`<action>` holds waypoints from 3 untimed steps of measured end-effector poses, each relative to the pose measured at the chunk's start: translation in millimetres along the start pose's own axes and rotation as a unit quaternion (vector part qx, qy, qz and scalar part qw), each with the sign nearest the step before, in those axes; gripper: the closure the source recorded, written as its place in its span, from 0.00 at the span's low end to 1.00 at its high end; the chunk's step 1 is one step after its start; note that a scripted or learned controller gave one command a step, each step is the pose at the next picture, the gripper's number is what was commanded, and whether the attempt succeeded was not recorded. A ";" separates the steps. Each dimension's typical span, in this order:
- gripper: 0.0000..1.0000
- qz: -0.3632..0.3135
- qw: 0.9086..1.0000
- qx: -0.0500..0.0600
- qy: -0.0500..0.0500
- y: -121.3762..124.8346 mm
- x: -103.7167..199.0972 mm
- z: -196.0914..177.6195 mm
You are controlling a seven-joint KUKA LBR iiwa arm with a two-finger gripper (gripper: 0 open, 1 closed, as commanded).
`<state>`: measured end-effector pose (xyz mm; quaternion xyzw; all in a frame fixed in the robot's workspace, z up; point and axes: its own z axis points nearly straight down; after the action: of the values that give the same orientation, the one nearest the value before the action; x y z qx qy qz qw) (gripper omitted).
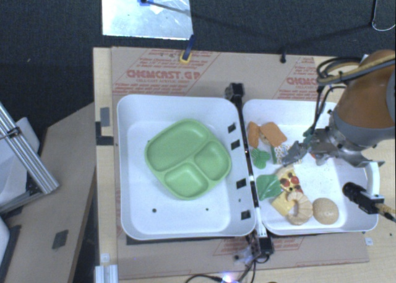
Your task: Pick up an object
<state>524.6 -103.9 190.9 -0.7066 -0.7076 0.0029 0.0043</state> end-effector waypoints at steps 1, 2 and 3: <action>0.00 -0.001 1.000 -0.006 -0.001 2.8 0.1 -5.3; 0.00 0.000 1.000 -0.003 0.000 -3.7 6.0 53.2; 0.00 0.000 1.000 -0.009 -0.002 -0.9 5.1 101.2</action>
<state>522.7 -98.6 89.8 -0.7068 -0.7074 -0.0015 -0.0033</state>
